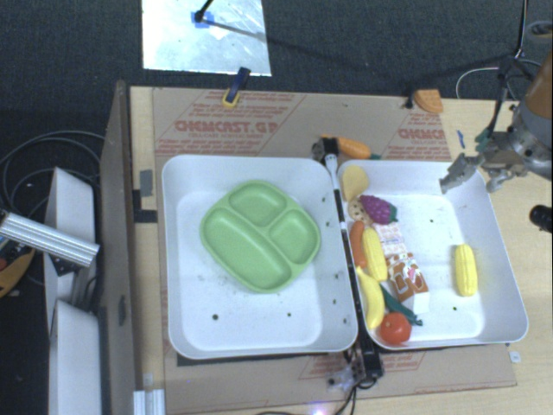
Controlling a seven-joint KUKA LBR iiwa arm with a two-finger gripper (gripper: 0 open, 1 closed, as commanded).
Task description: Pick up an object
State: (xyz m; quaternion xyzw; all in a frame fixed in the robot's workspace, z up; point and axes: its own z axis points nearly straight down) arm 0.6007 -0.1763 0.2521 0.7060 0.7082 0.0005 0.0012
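At the near edge of the right bin (505, 318) I see a red tomato (395, 328), with a banana (372, 292) and a small printed carton (406, 271) just beyond it along the bin's left wall. A corn cob (466, 269) lies apart toward the right side. Farther along I make out purple grapes (378, 207) and a pale yellow piece (355, 181). The left bin (199, 318) holds a green divided plate (260, 234). At the far right, the gripper (477, 173) hangs over the right bin's far rim with nothing between its spread fingers.
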